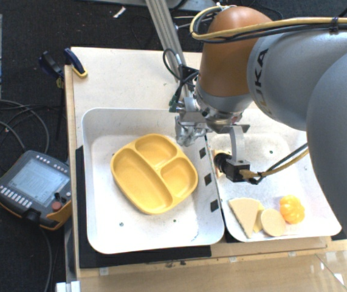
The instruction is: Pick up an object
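The gripper (187, 134) hangs at the far right corner of the left bin (100, 224), close to the wall it shares with the right bin (264, 145). It sits just beside the far right rim of a yellow plate (154, 174). Whether it is spread or pressed together cannot be told from this angle, and nothing is seen held in it. The grey arm (295, 84) reaches in from the right, above the right bin.

The plate is the nearest thing to take. It lies flat in the middle of the left bin, apart from the walls. It is rounded, with three compartments split by raised ridges. It looks like moulded plastic, so probably light, stiff and fairly slick, and not fragile. Lying flat, it offers little to pinch from above. The likeliest hold is the raised rim or one of the inner ridges, with one jaw on each side. A hold at the edge would probably let the plate tilt or slip as it rises.

In the near part of the right bin lie a pale wedge (243, 213), a pale disc (274, 222) touching it, and a small orange lump (292, 209) just beyond the disc. These look small and light, and the wedge and disc look flat and low.
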